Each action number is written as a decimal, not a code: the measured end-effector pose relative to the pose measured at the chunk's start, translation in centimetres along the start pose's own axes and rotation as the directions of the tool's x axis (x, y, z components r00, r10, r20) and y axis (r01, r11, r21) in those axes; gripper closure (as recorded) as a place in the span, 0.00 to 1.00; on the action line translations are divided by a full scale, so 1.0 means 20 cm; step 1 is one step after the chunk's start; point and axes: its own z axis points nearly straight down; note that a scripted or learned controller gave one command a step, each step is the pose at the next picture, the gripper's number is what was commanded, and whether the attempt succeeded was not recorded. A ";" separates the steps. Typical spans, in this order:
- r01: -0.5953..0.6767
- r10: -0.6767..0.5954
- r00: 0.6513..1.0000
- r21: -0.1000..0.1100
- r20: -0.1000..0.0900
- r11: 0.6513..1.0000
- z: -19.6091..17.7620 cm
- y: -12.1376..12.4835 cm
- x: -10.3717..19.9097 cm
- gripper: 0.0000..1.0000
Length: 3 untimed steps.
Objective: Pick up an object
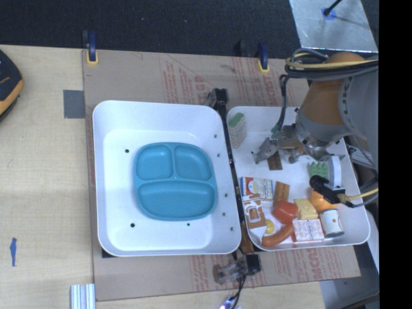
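Wood bench w/ 2 white bins. Metal gripper point(270, 152), fingers spread, hangs over small brown block point(275, 163): prob. light, stiff; pinch its sides.

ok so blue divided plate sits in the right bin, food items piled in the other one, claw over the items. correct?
Not quite. The camera view shows the blue divided plate in the left bin, not the right. The food items are piled in the right bin, and the claw is over that bin, above the items.

Wooden bench point(38, 172) bears cardboard sheet point(161, 69), two white bins point(103, 172).
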 end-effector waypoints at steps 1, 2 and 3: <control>0.002 -0.002 1.000 -0.002 0.001 1.000 -0.06 0.01 -0.01 1.00; 0.003 -0.003 1.000 -0.001 0.001 1.000 -0.05 0.01 -0.01 0.00; 0.004 -0.004 1.000 -0.001 0.002 1.000 -0.11 0.01 -0.01 1.00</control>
